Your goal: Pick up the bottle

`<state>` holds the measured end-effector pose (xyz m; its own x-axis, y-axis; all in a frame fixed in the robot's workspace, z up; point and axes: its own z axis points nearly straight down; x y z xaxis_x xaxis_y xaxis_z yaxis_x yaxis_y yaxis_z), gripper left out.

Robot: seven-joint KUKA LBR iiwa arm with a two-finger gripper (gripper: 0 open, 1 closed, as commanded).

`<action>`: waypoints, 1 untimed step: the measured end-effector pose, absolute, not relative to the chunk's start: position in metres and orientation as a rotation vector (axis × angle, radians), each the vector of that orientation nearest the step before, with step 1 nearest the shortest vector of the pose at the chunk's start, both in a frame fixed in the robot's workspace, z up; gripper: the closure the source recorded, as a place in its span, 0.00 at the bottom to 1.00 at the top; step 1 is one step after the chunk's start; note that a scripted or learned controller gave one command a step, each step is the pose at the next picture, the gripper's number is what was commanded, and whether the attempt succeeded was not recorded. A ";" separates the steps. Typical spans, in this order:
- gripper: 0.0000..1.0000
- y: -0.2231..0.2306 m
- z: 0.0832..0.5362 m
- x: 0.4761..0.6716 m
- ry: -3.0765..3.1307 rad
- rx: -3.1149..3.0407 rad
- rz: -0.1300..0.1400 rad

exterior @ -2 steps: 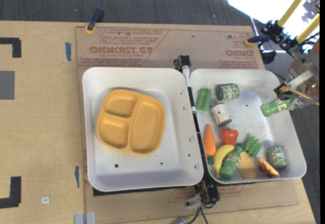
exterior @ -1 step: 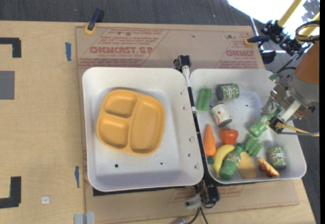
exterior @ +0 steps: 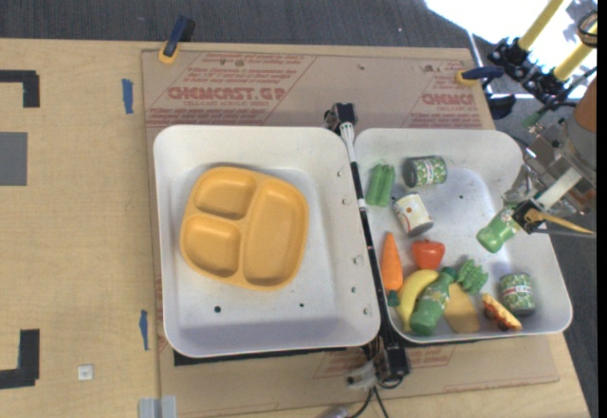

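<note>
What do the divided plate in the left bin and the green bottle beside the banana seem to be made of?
The divided plate looks like moulded plastic, yellow-orange, smooth with a soft sheen: one even colour, rounded compartment edges. The green bottle is probably plastic too, slightly glossy; it is too small to be sure.

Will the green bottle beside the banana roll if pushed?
Probably: the green bottle looks round and lies on its side. It rests against the banana, so a push may shift both. It looks like toy plastic, so it is likely light.

The arm (exterior: 555,181) is silvery grey metal with pale fittings.
</note>
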<state>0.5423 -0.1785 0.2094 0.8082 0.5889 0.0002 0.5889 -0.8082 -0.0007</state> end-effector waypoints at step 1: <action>1.00 -0.223 0.267 0.542 -1.331 -2.847 0.000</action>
<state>0.5418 -0.2232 0.2674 0.6413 0.7673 -0.0006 0.7673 -0.6413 0.0012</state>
